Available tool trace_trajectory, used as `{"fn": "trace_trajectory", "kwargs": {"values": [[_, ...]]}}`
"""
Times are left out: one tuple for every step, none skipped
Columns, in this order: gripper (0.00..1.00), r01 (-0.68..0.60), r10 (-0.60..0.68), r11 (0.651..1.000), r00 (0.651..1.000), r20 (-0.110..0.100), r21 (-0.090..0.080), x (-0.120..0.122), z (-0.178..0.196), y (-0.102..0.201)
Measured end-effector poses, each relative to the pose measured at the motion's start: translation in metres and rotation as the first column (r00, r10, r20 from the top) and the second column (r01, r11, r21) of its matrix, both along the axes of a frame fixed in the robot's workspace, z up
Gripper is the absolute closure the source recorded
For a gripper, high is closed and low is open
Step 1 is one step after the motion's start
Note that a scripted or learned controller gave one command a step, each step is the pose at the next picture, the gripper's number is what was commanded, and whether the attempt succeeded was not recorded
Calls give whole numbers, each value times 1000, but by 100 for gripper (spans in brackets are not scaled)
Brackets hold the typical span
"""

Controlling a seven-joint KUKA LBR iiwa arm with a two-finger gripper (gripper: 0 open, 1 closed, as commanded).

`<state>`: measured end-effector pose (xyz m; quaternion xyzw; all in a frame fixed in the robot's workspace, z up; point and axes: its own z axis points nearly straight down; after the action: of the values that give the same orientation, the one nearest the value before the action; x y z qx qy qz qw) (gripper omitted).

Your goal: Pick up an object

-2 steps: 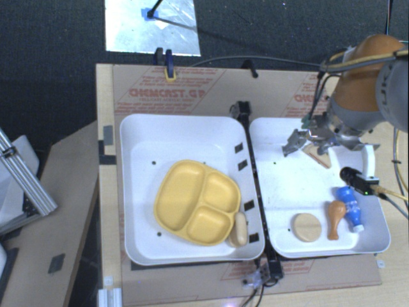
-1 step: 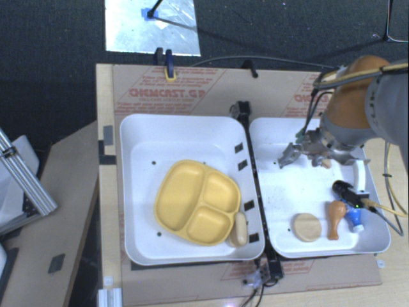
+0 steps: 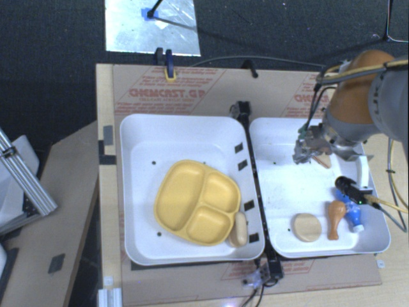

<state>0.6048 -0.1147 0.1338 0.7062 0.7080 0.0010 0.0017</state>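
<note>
Gripper (image 3: 307,151): upper part of the right bin (image 3: 281,190) — wide or narrow, cannot tell.
Tan piece (image 3: 322,162): just beside the gripper, to its right in the frame.
Drumstick (image 3: 335,217): lower right of the frame, between a round bun (image 3: 307,227) and a blue toy (image 3: 352,215).
Left bin (image 3: 137,171): yellow divided plate (image 3: 195,200) (a pale roll (image 3: 239,229) touches its lower right edge).

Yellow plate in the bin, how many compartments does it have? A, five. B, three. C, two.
B: the yellow plate shows one large section and two smaller ones, set apart by raised ridges.
</note>
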Motion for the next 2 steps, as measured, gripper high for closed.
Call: {"fn": "trace_trajectory", "kwargs": {"values": [[100, -1, 1, 1000, 1000, 4, -1, 4, 64, -5], [100, -2, 2, 1000, 1000, 5, 0, 7, 129, -1]]}}
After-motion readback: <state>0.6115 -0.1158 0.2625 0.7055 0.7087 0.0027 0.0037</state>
